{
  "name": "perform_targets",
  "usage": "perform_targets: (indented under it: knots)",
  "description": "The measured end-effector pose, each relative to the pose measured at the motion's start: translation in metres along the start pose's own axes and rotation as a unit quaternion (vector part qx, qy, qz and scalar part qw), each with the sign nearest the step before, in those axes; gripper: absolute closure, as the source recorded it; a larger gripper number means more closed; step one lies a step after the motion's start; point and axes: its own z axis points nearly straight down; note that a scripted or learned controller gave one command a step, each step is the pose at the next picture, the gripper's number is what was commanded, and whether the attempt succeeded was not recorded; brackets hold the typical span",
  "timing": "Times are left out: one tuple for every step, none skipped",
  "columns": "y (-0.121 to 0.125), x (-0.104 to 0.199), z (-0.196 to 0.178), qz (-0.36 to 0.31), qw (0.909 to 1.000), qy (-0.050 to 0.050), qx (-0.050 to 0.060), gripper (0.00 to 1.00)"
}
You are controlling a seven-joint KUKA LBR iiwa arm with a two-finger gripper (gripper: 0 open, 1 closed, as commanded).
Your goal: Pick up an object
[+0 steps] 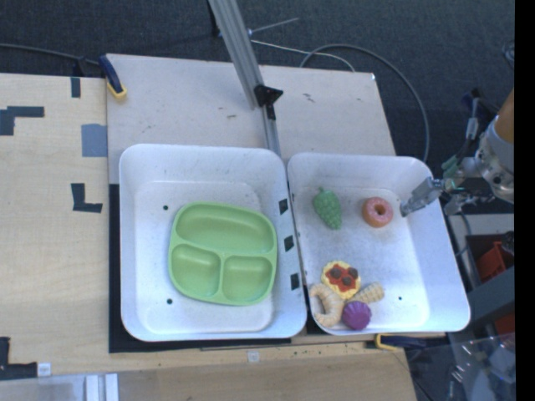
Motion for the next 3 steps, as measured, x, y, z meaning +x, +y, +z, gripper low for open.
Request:
perform_targets:
  knots:
    - [0.0, 0.0, 0.0, 0.0, 1.0, 0.0, 0.0, 0.0]
    - [-0.002, -0.006, 0.046, 0.001, 1.0, 0.0, 0.002, 0.0]
    - [-0.004, -0.004, 0.111, 0.001, 1.0, 0.001, 0.003, 0.0]
